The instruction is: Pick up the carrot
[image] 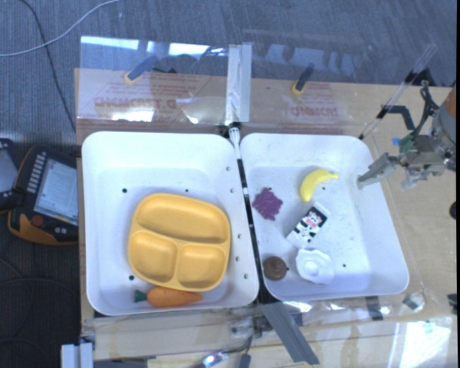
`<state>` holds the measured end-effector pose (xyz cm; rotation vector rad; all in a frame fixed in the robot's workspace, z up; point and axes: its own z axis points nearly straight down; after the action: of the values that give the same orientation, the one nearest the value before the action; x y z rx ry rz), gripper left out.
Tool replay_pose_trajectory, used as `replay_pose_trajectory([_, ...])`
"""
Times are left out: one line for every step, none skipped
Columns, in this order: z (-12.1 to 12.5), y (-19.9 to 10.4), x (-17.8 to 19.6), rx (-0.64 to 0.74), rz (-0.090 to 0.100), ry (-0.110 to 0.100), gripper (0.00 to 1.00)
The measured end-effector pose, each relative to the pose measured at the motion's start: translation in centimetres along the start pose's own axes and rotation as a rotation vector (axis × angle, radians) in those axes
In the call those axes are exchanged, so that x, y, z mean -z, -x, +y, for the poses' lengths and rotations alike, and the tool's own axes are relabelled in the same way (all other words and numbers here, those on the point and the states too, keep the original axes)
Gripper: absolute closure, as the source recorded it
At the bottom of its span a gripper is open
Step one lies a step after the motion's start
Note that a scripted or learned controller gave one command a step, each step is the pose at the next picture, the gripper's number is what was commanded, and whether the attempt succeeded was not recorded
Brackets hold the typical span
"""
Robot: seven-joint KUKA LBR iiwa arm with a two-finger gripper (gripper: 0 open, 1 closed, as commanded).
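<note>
Camera view, looking down at a slant, takes in two shallow white plastic bins set side by side on a pale wooden bench. At the near edge of the left bin (100, 205) lies the orange carrot with a small green stem end (167, 297), on its side along the front wall, its top edge just beside or slightly tucked under the front rim of a yellow plastic divided plate with three compartments (180, 240) that sits in the middle of that bin. Nothing touches the carrot other than the bin floor and possibly the plate. The right bin (383, 244) holds a yellow banana (317, 182) near its centre back, a purple bunch of toy grapes (267, 203) close to the dividing wall, a small white carton with a black and red print (308, 226) lying tilted below the banana, a round brown object (274, 267) near the front left corner, and a white cup-like piece (315, 265) just beside it. The two-finger gripper (372, 173) hangs over the right-hand rim of the right bin, well apart from the carrot; one pale grey finger points left and down toward the bin, and whether the fingers stand apart or together cannot be told at this angle. A dark handheld control pendant with a grey screen (50, 194) rests on the carpet left of the bins.
</note>
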<state>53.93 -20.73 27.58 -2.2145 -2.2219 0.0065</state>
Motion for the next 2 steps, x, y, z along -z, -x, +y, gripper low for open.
replay_pose_trajectory([2.7, -7.2, -6.6, 0.189, 0.000, 0.000, 0.00])
replay_pose_trajectory([7.7, -11.0, -13.6, -0.081, 0.001, -0.002, 0.00])
